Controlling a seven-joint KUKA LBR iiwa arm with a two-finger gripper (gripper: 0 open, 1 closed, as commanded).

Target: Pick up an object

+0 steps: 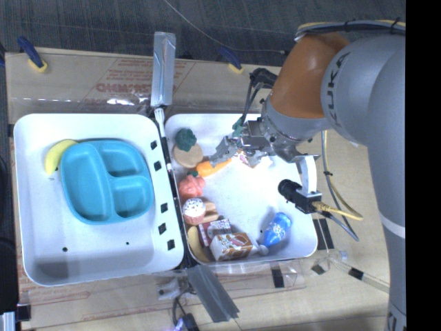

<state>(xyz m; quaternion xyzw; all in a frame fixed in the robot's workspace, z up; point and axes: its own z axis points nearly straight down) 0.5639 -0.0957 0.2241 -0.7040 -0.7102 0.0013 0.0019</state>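
My gripper [226, 153] hangs low over the upper middle of the right bin [241, 195], reaching in from the right under the orange-banded wrist. Just to its lower left lies a small orange carrot-like piece [207, 167], close to or touching the gripper tip; I cannot tell which. Along the bin's left side sit a dark green broccoli piece [185, 138], a tan round disc [186, 156], a red-orange lump [191, 185] and a sprinkled doughnut [194, 209]. At the front lie a brown carton [231, 244] and a blue bottle [275, 230].
The left bin [41, 254] holds a blue divided tray [107, 179] with a yellow banana [56, 154] tucked at its upper left. A metal divider post [162, 67] stands between the bins at the back. Cables trail from the arm at the right bin's right edge.
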